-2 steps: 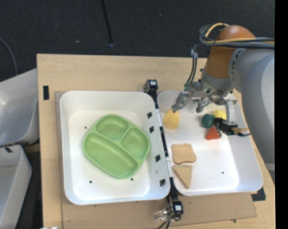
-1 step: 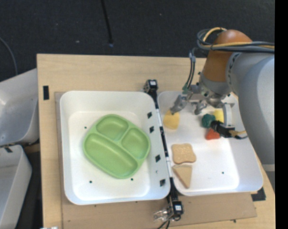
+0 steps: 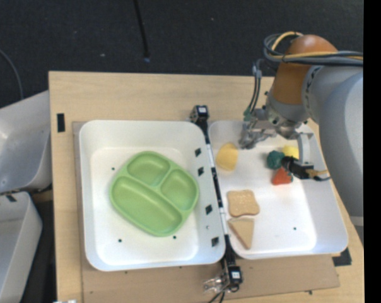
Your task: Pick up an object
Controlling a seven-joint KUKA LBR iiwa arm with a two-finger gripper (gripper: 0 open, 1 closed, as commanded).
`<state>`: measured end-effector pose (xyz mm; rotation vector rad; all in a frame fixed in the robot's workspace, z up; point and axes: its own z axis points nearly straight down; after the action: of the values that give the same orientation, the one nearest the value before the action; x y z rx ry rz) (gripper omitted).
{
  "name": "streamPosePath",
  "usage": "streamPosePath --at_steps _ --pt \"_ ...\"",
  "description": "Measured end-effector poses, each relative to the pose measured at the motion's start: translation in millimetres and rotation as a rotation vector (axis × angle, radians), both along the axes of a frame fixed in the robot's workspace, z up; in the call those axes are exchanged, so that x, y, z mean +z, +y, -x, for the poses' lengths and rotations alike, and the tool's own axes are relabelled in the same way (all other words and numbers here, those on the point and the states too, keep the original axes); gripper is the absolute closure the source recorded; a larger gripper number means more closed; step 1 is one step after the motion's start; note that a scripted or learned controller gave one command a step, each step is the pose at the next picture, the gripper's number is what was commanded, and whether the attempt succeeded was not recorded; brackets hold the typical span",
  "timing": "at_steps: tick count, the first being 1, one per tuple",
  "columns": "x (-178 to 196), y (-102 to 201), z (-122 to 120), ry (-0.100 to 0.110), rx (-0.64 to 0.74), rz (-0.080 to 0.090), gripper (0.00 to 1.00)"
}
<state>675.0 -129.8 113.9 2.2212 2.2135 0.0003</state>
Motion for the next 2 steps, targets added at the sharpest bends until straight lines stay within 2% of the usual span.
streamPosePath --at_steps 2 --pt "114.7 5.5 0.9 -0.003 0.005 -0.003 1.00"
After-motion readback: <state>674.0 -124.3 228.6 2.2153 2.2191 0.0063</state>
